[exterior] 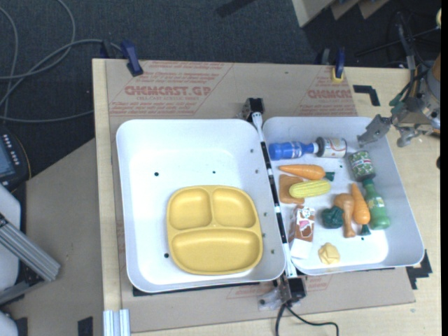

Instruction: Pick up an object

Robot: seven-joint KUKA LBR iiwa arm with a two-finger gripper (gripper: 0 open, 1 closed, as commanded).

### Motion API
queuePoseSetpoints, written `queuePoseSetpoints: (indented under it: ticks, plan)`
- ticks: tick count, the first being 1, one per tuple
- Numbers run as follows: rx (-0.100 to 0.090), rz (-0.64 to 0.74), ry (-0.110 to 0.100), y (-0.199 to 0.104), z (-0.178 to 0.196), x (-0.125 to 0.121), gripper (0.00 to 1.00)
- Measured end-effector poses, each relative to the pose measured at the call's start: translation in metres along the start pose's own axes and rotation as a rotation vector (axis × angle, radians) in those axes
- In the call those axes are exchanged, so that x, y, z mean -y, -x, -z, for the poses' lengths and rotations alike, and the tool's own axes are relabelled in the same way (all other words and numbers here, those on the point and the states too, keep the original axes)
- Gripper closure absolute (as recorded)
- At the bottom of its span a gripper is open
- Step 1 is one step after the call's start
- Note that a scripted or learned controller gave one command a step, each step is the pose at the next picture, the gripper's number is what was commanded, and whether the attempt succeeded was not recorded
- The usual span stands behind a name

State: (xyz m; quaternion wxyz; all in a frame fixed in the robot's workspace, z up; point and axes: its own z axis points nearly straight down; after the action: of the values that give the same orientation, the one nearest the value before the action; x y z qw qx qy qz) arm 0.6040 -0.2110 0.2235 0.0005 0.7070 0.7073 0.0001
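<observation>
A dark carpeted floor with loose cables surrounds a bench topped by a brown board [210, 82] printed with red lettering and held by blue clamps at its far edge. On the board sit two shallow white bins side by side. The left bin [140, 159] holds a yellow divided tray [213, 229], which lies toward that bin's near side. The right bin [402, 236], touching the left bin along a shared edge, is crowded with small things: a blue bottle [290, 150] lies on its side at the far end just beside the shared edge, with a small white jar [332, 146] next to it; nearer than the bottle lie an orange carrot [302, 171] and a yellow corn cob [309, 188]. A second carrot [359, 203] and a green bottle [376, 212] lie toward the bin's right wall, and a pale yellow lump [329, 253] sits at the near end. The gripper [392, 128] hangs over the far right corner of the right bin, apart from the objects below; its two grey fingers stand spread wide with nothing between them.
</observation>
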Motion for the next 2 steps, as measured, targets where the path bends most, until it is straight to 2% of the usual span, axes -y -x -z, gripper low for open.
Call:
queuePoseSetpoints:
  ticks: [1, 2]
  plan:
    - [-0.009, 0.000, -0.011, 0.010, -0.119, 0.008, 0.00]
    - [-0.006, 0.001, -0.009, -0.045, -0.141, 0.069, 0.00]
